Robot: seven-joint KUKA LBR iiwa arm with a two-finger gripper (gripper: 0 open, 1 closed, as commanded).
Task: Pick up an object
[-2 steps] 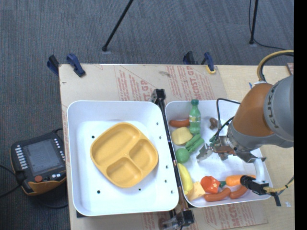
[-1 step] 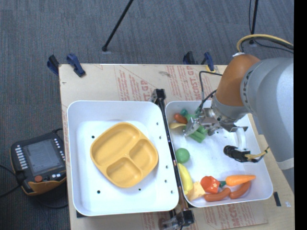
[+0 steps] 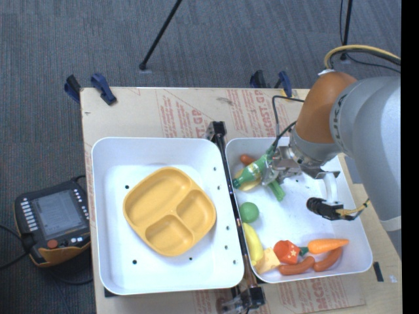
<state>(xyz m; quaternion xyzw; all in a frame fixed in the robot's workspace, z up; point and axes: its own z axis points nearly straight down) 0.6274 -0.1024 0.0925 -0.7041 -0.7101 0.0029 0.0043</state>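
tool (image 3: pixel 272 169) sits in the right bin's (image 3: pixel 363 254) upper-left part, right at a green-yellow toy bottle (image 3: pixel 251 174) whose long axis runs lower-left from the tool toward the bin divider; can't tell if it's clenched or released.

Bench (image 3: pixel 157 106): bears two bins side by side.
Left bin (image 3: pixel 111 169): holds a compartment plate (image 3: pixel 169 210), lying at its centre.
Right bin (image 3: pixel 353 241): holds all the small items.
- Bottle (image 3: pixel 251 174): far left part, lying tilted, just beside the gripper (image 3: pixel 273 169) to its right.
- Ball (image 3: pixel 249 212): near side of the bottle, by the left wall.
- Banana (image 3: pixel 253 241): near side of the ball, along the left wall.
- Pepper (image 3: pixel 286 250): right of the banana.
- Sausage (image 3: pixel 298 267): near side of the pepper, at the near wall.
- Carrot (image 3: pixel 327 245): right of the pepper.
Floor, left of the bench: a handheld control pendant (image 3: pixel 52 220).
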